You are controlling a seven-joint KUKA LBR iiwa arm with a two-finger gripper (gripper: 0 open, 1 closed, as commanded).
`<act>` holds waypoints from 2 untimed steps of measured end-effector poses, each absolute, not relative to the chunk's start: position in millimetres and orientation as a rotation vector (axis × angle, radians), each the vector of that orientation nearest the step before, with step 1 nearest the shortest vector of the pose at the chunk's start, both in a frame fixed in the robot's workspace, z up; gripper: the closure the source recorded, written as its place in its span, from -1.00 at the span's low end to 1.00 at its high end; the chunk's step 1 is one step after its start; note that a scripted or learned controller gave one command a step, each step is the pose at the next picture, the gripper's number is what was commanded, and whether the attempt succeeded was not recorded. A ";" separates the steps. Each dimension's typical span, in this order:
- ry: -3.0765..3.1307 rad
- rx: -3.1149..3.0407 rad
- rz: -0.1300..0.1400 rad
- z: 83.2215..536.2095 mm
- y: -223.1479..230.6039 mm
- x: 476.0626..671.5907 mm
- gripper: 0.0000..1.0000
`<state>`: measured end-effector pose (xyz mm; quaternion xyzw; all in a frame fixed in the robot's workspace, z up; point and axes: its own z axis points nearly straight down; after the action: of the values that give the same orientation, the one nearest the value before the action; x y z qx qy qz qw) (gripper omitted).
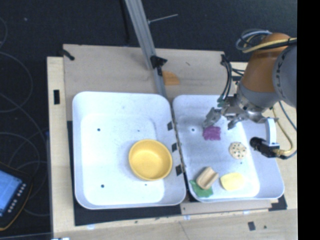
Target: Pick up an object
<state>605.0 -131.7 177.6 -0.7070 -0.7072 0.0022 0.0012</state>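
right bin (192,109) rear open; front crowded; yellow bowl (149,159) blocks left bin (100,109) front

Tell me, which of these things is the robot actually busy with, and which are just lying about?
Likely in play:
gripper, open, hovering in the right bin
purple object, just below the gripper, not held

Lying about for now:
spotted round piece
yellow block
tan block on a green piece
yellow bowl in the left bin

The gripper (222,119) hangs over the right bin (192,114), fingers apparently spread. Just below it lies a purple object (212,133); farther below, a spotted cookie (238,150), a yellow block (232,181), a tan piece (206,177).
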 end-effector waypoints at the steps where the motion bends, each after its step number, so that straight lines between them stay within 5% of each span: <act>1: -2.219 -2.223 0.006 132.7 -135.4 611.1 -1.00; 2: -2.220 -2.226 0.004 99.8 -137.3 611.1 -1.00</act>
<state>611.1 -137.3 99.8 -0.7081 -0.7061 0.0013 -0.0012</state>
